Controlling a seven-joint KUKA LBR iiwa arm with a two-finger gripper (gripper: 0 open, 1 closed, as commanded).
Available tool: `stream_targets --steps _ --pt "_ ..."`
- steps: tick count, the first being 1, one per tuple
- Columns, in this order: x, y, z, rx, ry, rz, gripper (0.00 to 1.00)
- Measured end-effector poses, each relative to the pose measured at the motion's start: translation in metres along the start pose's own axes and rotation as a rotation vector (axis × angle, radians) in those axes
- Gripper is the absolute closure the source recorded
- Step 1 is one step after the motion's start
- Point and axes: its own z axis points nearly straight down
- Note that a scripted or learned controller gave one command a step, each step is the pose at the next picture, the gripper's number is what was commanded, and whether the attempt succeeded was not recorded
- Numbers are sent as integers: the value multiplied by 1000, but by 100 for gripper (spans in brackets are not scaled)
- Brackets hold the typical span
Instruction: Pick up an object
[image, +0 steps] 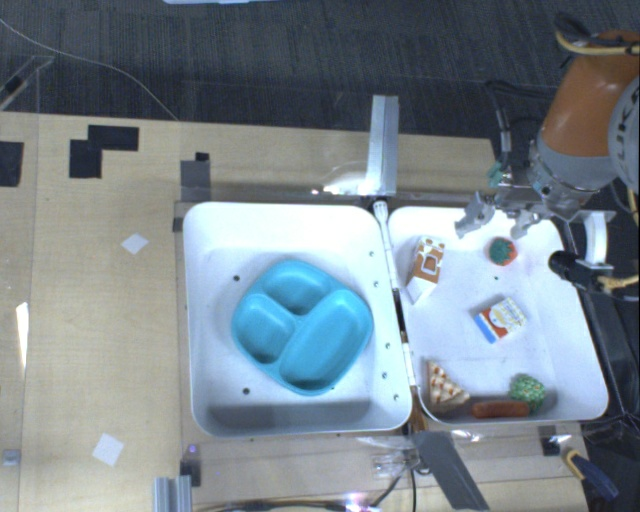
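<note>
Nearest the lens, along the right bin's (585, 335) 6 o'clock wall: pizza slice (445, 386), sausage (500, 408), broccoli (527, 389). Gripper (497, 215) hovers at 12 o'clock, fingers spread, gripping nothing. Likely target: small round orange-and-green ball (501, 251) just below it. Risk: the round shape may roll or squirt out as the fingers close off-centre.
</note>
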Motion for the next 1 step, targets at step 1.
stream_targets --steps 1 --pt "-42 -8 38 -1 -1 -122 0"
